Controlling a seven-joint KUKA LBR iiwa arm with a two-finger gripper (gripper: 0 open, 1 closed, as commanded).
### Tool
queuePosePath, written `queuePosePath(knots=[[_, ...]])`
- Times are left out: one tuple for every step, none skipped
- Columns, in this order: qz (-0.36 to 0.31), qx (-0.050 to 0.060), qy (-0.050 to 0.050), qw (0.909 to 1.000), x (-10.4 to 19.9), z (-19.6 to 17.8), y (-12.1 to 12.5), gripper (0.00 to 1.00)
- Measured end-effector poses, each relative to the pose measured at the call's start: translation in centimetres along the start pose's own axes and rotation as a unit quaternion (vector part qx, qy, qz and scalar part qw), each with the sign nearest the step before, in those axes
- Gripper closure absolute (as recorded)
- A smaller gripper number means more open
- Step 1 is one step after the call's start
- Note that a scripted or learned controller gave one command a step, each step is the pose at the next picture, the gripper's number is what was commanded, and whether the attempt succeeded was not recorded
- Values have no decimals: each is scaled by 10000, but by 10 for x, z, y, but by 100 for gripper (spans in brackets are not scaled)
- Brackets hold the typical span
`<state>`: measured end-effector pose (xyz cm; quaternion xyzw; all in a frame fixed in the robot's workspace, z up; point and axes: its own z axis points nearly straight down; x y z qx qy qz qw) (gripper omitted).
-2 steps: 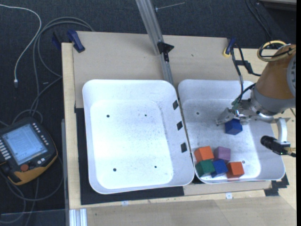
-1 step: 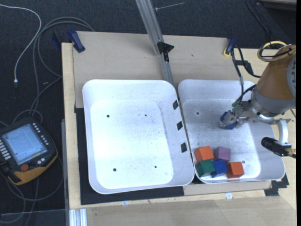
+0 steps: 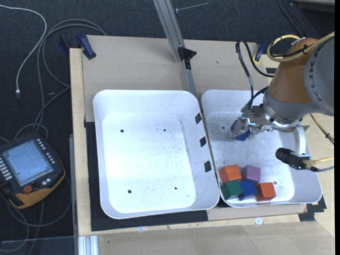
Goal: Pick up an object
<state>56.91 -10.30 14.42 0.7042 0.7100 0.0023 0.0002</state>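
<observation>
My gripper (image 3: 240, 132) hangs over the upper middle of the right bin (image 3: 223, 102), reaching in from the right under the grey and orange arm. A small blue block (image 3: 243, 136) sits between its fingertips, and the fingers are shut on it. Along the bin's near edge lies a cluster of blocks: an orange block (image 3: 230, 172), a purple block (image 3: 252, 172), a green block (image 3: 231, 189), a second blue block (image 3: 247, 188) and another orange block (image 3: 266, 191). The gripper is well above and apart from that cluster.
The left bin (image 3: 106, 105) stands beside the right one, with a ridge and black clips between them. A metal pole (image 3: 170, 23) slants in from the top. Cables and a black fitting (image 3: 289, 156) hang at the arm's right. A teach pendant (image 3: 26, 166) lies far left.
</observation>
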Motion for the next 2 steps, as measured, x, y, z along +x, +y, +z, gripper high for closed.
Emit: queuePosePath(knots=[[-10,-9,8,10000,101,-58,-3,100],[-3,47,9,10000,171,-55,-37,100]])
